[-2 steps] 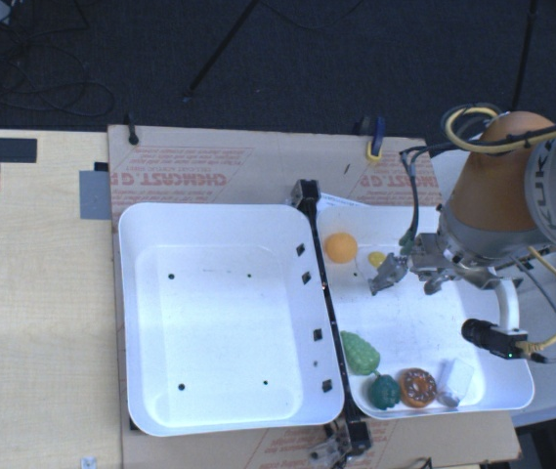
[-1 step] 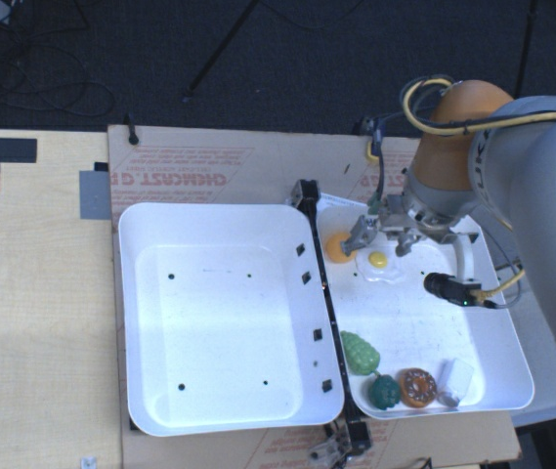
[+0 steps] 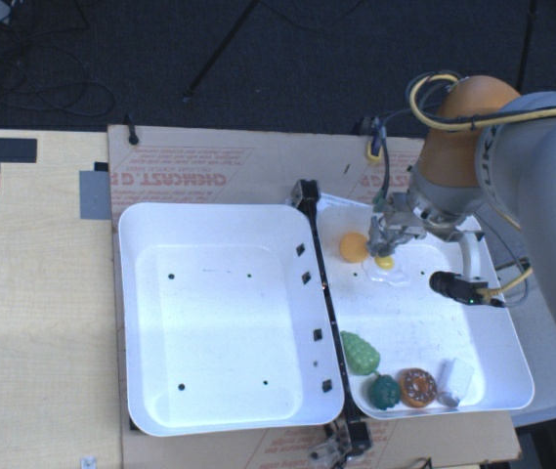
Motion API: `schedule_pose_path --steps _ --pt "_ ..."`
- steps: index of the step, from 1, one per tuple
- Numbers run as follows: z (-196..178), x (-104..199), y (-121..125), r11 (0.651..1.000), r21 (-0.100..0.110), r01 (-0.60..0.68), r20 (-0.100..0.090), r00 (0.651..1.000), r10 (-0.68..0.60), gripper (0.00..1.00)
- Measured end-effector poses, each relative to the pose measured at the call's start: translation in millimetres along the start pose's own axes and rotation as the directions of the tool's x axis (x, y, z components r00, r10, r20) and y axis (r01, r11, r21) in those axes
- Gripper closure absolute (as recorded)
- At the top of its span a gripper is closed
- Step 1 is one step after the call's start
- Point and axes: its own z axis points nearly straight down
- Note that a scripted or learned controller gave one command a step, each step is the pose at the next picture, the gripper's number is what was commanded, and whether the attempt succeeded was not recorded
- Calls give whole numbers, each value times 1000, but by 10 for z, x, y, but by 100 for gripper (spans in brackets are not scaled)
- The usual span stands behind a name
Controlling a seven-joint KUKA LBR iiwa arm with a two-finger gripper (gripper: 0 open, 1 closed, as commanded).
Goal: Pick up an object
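Observation:
My gripper [image 3: 387, 242] hangs low in the far part of the right bin [image 3: 512, 360], reaching in from the right. A small yellow object [image 3: 384, 261] lies right under its tip, and whether the two touch is unclear. An orange ball [image 3: 353, 247] sits just left of the gripper, near the bin's divider wall. At the bin's near edge lie a light green lumpy object [image 3: 360, 352], a dark teal object [image 3: 385, 391], a brown sprinkled doughnut [image 3: 416, 387] and a small white block [image 3: 456, 379].
The left bin [image 3: 136, 262] stands beside the right one, with a black-clipped divider [image 3: 319, 301] between them. A dark part on a cable [image 3: 458, 286] hangs from the arm over the right bin. Cardboard lies under both bins.

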Motion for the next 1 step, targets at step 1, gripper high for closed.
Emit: schedule_pose_path --steps 1 --pt "-96 -18 -4 1000 1 -3 0 1000 3 100"
